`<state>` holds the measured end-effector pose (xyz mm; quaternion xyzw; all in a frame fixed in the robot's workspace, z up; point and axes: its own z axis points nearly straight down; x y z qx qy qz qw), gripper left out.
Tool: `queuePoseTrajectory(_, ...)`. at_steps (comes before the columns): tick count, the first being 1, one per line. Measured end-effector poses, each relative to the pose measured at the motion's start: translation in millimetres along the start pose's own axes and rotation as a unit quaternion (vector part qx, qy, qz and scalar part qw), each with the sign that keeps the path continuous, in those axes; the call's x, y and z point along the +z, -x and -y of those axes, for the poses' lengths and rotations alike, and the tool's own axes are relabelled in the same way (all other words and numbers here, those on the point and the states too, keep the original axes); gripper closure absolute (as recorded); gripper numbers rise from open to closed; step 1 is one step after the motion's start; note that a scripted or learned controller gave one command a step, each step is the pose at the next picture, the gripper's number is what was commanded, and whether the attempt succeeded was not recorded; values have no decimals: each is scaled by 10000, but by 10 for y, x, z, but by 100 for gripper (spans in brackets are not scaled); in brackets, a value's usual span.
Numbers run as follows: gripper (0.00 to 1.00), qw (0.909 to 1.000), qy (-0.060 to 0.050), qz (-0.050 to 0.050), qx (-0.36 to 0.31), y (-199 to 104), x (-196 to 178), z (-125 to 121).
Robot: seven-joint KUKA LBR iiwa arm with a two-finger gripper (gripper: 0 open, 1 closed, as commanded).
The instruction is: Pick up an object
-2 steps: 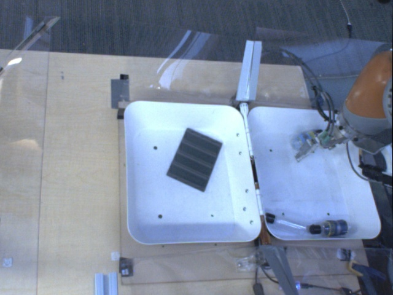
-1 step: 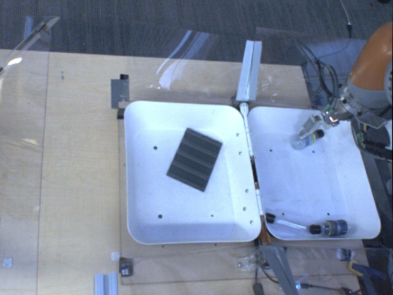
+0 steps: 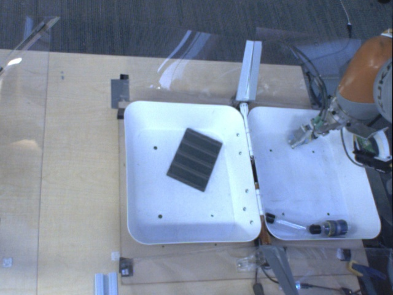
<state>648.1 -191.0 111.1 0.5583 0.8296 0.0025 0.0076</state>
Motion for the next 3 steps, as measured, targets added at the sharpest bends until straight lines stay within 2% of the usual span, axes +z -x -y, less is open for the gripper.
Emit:
queuePoseTrajectory(1,0,9998,-12,-20,-217,-214,236,-162)
queuePoseTrajectory(2,100,9997,4,-9,-240,-214,146,-188)
queuePoseTrajectory(3,100,9988,-41,-36,490,-724,-567,-551)
